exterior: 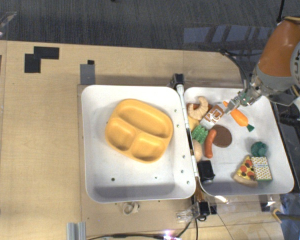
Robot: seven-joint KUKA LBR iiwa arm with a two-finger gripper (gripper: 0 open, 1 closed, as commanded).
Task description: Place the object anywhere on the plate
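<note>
Light wood-look bench (35, 149) fills most of the frame, smooth and matte, with black angular marks at upper left. Dark grey ribbed floor (140, 9) runs across the top of the frame. Loose cables and small metal fittings sit at the bottom centre.

Left bin (97, 184): shallow, white, rounded corners, glossy plastic with a few small holes. In it sits the plate (138, 129), yellow, rounded, moulded into three compartments, smooth plastic, turned at a slant, nothing on it.

Right bin (280, 179): same white plastic, touching the left bin along a metal divider at frame centre. It holds toy food, all apart from the plate. A carrot (239, 117), orange with a green tip, lies upper right of centre in this bin, just below the gripper. A brown flat disc (222, 137) lies mid-bin with a red sausage (209, 143) touching its left edge. A pale tan croissant-like piece (198, 107) sits at upper left of the bin, and a green ridged piece (199, 133) is below it. A dark green lump (258, 148) is at right, with a pizza slice (246, 171) and a patterned box (261, 168) touching each other at lower right. A small black block (206, 169) is at the lower left edge.

The arm (285, 49), grey with an orange band, enters from upper right. The gripper (244, 99) is low over the top of the right bin, beside a small white-and-orange packet (213, 115). Whether the jaws are open or closed cannot be told; blurred and small.
</note>
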